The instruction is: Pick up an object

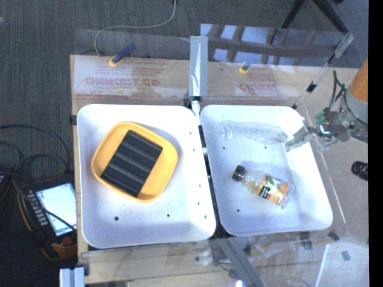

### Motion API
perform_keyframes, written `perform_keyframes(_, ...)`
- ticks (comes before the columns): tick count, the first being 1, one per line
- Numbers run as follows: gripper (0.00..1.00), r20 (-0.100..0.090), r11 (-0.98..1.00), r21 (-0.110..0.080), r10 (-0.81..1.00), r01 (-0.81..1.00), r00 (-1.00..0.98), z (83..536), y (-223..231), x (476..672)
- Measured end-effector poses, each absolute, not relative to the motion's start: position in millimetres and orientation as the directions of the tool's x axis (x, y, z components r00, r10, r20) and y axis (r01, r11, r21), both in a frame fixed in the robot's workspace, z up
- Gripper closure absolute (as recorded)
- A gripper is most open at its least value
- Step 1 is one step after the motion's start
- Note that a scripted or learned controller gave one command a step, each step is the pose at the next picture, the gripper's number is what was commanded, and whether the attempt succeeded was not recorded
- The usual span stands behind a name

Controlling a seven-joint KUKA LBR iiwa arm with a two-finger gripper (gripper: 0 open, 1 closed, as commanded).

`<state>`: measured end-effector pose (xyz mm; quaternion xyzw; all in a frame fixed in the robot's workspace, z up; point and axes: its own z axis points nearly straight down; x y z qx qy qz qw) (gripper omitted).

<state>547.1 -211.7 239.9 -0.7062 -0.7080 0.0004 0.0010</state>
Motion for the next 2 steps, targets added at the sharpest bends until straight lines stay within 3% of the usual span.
perform_keyframes(1,0.0,0.002,0.15,-0.002,0.989,0.989,-0.15,107.7,-202.2,517.7)
perform_keyframes(2,0.0,-0.003,-0.186,-0.001,0.982,0.982,0.186,180.1,-223.6,566.5)
